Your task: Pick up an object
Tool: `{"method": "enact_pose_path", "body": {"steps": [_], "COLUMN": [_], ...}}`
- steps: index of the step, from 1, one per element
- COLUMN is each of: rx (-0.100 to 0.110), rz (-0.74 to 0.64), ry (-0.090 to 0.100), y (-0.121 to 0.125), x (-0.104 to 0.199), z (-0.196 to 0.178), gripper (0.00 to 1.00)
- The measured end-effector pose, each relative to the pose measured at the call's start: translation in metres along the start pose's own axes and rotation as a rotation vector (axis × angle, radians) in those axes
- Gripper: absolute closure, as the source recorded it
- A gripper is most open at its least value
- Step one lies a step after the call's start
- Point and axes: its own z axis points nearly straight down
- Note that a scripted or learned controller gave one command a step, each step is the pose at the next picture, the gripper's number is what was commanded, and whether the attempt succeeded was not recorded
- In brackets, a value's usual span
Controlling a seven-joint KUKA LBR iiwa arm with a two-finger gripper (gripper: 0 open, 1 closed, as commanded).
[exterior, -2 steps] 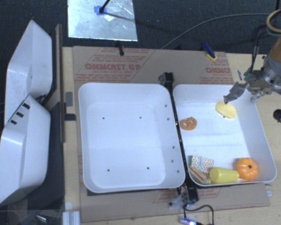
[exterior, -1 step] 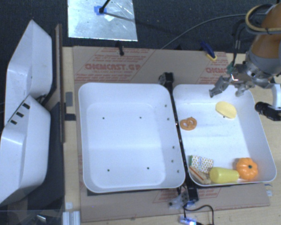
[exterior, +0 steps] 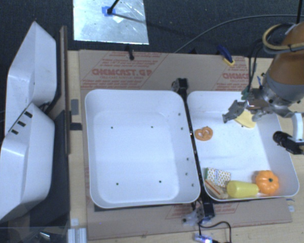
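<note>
gripper (exterior: pixel 241 114) at the right bin's (exterior: pixel 220 151) upper right grips a pale yellow wedge (exterior: pixel 247 120); pretzel (exterior: pixel 203 133) lies left

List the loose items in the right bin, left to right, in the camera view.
Brown pretzel → patterned flat packet → yellow cylindrical block → small orange pumpkin. The pale yellow piece under the gripper is left out.

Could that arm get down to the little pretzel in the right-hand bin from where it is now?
Probably yes. The pretzel lies alone on bare bin floor, apart from the toys in the near corner, and the end effector hangs just to its right with nothing between them.
</note>
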Motion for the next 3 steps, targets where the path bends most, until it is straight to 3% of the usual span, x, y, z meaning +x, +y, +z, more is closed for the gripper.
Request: {"method": "enact_pose_path", "body": {"steps": [1,2,3], "rx": [0.002,0.004,0.004], "rz": [-0.002,0.001,0.001], "ry": [0.0,0.0,0.0], "y": [0.055,0.006,0.001], "x": [0.02,0.035,0.035], "z": [0.03,0.07,0.121], "gripper": [0.0,0.0,0.0]}}
